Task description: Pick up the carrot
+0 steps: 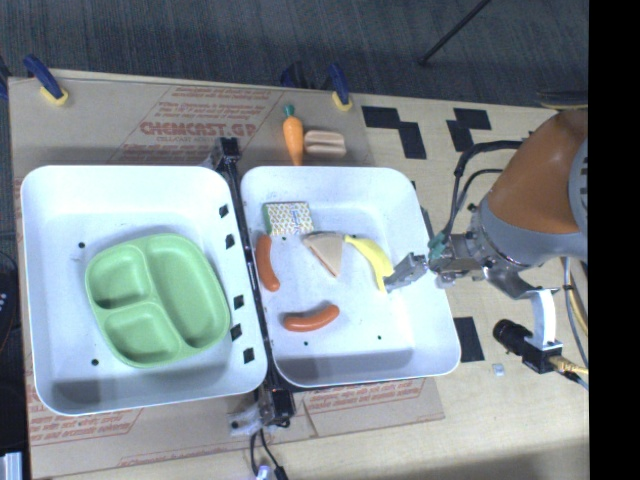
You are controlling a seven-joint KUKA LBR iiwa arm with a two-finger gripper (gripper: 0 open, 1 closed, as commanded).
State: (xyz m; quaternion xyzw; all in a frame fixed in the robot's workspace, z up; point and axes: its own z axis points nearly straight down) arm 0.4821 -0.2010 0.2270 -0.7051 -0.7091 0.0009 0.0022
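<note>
Cardboard-covered bench [180, 118] bears the two shallow white bins, grey carpet behind. Its small orange carrot with a green top [292, 135] lies outside them, beyond the right bin [430, 313], long axis pointing away, top farthest. Over that bin's right edge, the grey gripper [405, 271] hangs; whether its fingers are parted cannot be told.

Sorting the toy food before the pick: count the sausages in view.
2. One sausage lies upright along the right bin's left wall, below the patterned square. The other sausage lies crosswise nearer the bin's front, below the sandwich wedge. None looks hidden.
</note>
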